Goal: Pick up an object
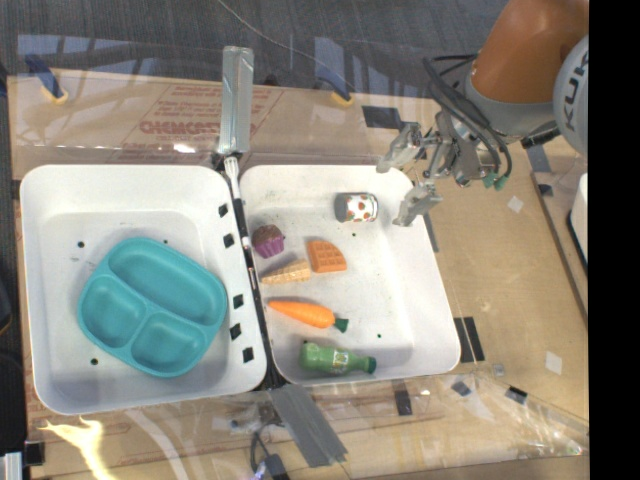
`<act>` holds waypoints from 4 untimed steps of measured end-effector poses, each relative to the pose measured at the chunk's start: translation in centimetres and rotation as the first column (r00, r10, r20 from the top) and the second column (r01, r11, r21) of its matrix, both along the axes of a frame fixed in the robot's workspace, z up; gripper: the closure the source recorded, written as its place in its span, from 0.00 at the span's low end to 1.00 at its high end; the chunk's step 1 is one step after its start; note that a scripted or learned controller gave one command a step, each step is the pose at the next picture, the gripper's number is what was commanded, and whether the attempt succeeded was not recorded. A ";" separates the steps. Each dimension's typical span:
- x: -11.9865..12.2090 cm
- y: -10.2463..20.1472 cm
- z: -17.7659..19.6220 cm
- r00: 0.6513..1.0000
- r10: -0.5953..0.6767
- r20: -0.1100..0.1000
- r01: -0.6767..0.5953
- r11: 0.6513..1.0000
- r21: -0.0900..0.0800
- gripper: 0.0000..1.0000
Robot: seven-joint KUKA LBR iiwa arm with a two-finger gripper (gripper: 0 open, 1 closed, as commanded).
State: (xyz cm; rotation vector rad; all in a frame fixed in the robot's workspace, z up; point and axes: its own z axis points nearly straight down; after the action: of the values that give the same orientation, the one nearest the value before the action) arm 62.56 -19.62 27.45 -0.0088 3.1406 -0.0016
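Note:
The right bin holds several toy foods: a small can with a red and white label, a purple berry, an orange waffle, a cone-shaped piece, a carrot and a green bottle lying on its side. My gripper hangs over the bin's far right corner, to the right of the can. Its two fingers stand apart with nothing between them.
The left bin holds a teal divided plate. A grey upright post stands behind the gap between the bins. Cables hang around the wrist. Brown cardboard lies under the bins.

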 end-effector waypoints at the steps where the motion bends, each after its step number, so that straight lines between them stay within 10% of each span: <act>1: 3.5 0.6 -17.4 0.986 -0.168 0.012 0.168 0.986 -0.001 0.00; 2: 3.7 0.8 -16.2 0.987 -0.159 0.016 0.159 0.987 -0.002 1.00; 3: 2.2 9.7 -18.2 0.870 -0.493 0.000 0.493 0.870 0.002 1.00; 4: 2.4 15.7 -7.8 0.647 -0.762 0.003 0.762 0.647 0.006 1.00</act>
State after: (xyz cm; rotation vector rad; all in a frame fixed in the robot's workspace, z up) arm 64.95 -3.95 19.61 1.3085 2.8494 0.0046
